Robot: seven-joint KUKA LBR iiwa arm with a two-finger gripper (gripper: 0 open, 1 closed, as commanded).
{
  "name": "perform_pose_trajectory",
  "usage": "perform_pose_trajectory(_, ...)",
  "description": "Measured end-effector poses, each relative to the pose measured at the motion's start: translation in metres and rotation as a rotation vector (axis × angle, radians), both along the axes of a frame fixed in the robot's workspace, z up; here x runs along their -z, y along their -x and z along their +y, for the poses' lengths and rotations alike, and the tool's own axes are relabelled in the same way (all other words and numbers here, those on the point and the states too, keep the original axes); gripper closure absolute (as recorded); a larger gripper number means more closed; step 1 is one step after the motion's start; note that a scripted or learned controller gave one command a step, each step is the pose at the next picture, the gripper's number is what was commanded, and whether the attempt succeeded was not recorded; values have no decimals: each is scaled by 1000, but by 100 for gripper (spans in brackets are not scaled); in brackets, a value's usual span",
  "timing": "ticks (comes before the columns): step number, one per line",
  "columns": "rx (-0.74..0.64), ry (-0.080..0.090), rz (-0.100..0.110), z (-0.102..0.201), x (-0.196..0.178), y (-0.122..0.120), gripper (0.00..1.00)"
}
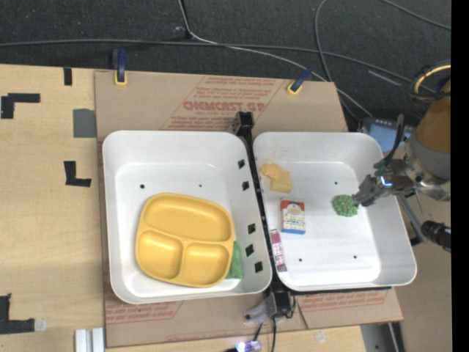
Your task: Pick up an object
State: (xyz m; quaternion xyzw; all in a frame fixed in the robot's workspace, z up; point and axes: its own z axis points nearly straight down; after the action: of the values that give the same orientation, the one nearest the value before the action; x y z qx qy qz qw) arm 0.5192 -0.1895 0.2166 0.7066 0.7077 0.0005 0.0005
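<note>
- Right bin (381, 266): arm enters over its right rim.
- Pincer (364, 196): low, touching green lump (344, 206) near that rim; grip state can't be told.
- Advice, judged: centre the lump, close fully, lift straight.

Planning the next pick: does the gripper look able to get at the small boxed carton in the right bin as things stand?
Probably yes. The carton lies flat on the right bin floor with bare space around it, and the gripper sits just to its right, beside the green object.
</note>
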Motion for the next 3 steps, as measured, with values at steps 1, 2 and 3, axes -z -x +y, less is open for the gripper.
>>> perform_pose_trajectory(1,-4,-1,3,55,7,0,100)
perform_pose_trajectory(2,-4,-1,3,101,9,-2,100)
perform_pose_trajectory(3,-6,-1,3,160,8,-20,100)
